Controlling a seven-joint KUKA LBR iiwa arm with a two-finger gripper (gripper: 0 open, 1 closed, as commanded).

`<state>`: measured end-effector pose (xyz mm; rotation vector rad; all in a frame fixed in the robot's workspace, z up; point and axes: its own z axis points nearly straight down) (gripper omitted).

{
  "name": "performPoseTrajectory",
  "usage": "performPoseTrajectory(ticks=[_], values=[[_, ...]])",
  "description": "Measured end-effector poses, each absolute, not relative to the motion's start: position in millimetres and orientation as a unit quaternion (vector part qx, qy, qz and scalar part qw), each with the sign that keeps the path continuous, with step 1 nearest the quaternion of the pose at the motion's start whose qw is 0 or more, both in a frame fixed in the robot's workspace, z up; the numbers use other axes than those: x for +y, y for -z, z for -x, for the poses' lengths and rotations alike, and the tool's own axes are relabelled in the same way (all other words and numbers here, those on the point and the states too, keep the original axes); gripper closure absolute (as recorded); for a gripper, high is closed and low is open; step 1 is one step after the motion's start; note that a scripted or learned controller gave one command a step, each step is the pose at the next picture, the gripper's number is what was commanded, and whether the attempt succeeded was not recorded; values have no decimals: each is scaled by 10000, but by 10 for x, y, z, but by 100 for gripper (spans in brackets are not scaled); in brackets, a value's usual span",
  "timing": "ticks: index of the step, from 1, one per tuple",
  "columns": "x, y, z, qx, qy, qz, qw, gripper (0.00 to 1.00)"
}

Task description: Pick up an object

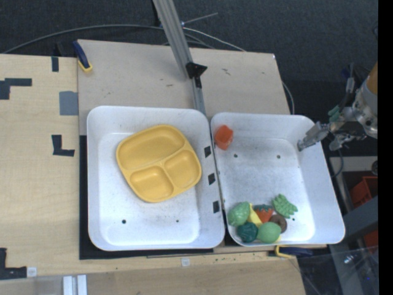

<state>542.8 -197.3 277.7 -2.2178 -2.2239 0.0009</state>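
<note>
The right bin (264, 177) holds an orange block (223, 136) in its far left corner. A cluster of small toy foods lies at its near edge: a light green piece (240, 214), a red and yellow piece (263, 213), a leafy green piece (285, 205), a teal piece (248, 232), a green ball (269, 232) and a brown piece (280, 222). My gripper (319, 144) hangs over the bin's right rim, far from the cluster and the block. Its fingers stand apart, open, with nothing between them.
The left bin (104, 220) carries a yellow divided plate (159, 163). A grey metal pole (175, 32) slants down to the gap between the bins at the back. Bare floor of the right bin lies between the orange block and the toy cluster.
</note>
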Motion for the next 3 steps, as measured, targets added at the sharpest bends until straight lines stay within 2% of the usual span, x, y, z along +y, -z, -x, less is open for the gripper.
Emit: performPoseTrajectory(ticks=[1,3], values=[[-1973,-2777,-5428,-7080,-2,7062,4,0],[-1942,-1722,-5295,-7075,-22,7067,33,0]])
